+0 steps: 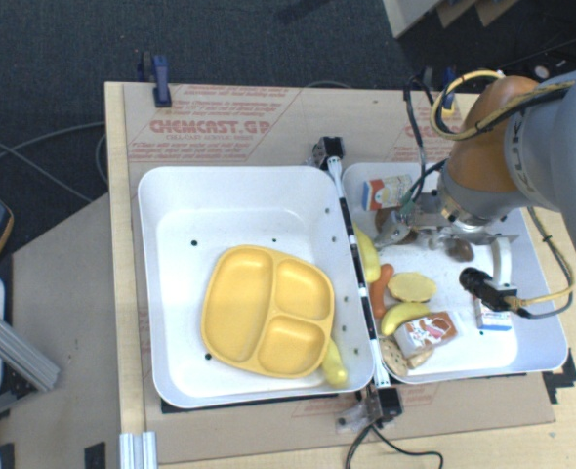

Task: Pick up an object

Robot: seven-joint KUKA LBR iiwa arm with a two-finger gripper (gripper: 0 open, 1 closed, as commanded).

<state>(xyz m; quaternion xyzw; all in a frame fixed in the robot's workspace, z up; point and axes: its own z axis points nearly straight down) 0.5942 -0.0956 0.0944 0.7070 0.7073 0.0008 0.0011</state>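
My gripper [401, 225] is low over the back of the right bin [537, 345], under the grey arm with its orange band [483, 149]. It hangs just in front of a small white carton [379, 194] with red and blue print. A pale yellow banana-like piece [366, 255] lies close to its left, against the bin's left wall. Further forward lie an orange carrot [377, 292], a yellow potato-like lump [411, 286], a yellow banana [403, 317] and a red-and-white snack packet [428, 330]. Nothing shows between the gripper's tips.
The left bin [171, 213] holds a yellow divided plate [267, 311], with a small yellow piece [334, 365] at its front right corner. A round brown biscuit [395, 358] lies at the right bin's front left. A rail [351, 252] separates the bins.
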